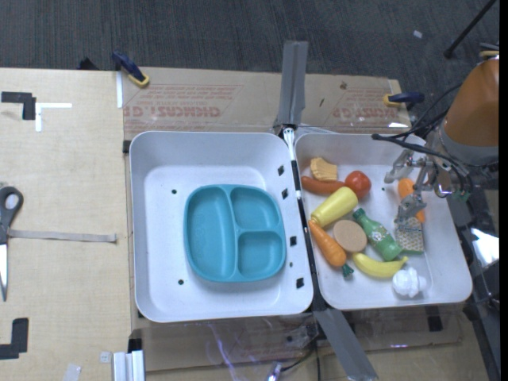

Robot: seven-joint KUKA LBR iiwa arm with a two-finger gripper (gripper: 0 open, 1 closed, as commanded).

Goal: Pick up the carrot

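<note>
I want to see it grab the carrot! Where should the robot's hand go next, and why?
Probably toward the picture's left and down a little. The end effector sits at the right side of the right bin, while the carrot lies by that bin's left wall, beside the yellow corn and round cookie. It isn't over the carrot yet.

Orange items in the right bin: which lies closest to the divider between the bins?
The carrot, lying slantwise against the bin's left wall; the small orange piece sits by the pincer.

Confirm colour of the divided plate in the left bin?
Teal blue plate, plain, seen in the camera view.
</note>
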